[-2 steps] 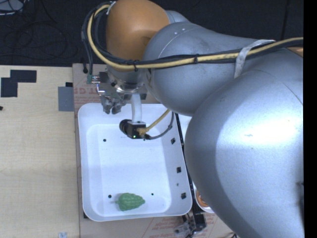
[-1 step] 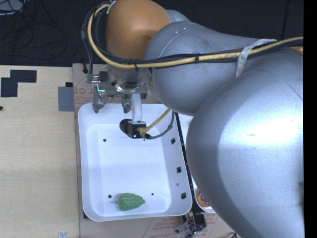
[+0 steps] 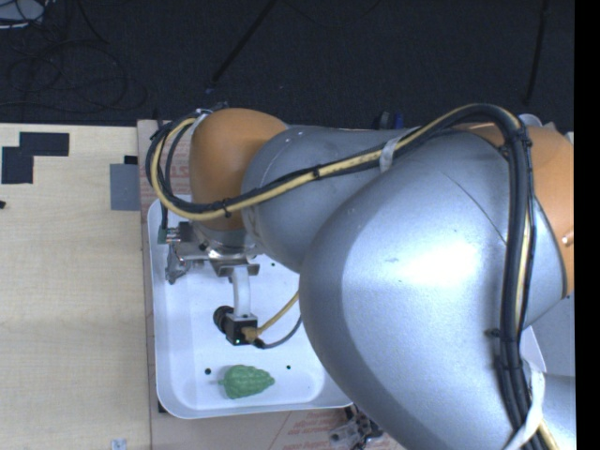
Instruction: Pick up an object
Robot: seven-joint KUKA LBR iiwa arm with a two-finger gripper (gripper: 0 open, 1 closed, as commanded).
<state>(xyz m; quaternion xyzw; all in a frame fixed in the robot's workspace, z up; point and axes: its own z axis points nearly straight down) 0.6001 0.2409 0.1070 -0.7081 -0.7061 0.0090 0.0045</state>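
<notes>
A lumpy green object [image 3: 247, 381] lies near the front edge of a white bin [image 3: 178, 364]. My gripper [image 3: 208, 262] hangs over the far left part of this bin, under the orange wrist band, and sits well behind the green object without touching it. I see nothing held at the gripper. The arm's grey body hides the right side of the bin.
A pale wooden bench top [image 3: 66, 298] spreads to the left of the bin, with dark rectangular patches [image 3: 122, 186] near its far edge. The bin's left rim [image 3: 153, 298] runs close beside the gripper. The bulky arm [image 3: 422, 289] covers the right half of the view.
</notes>
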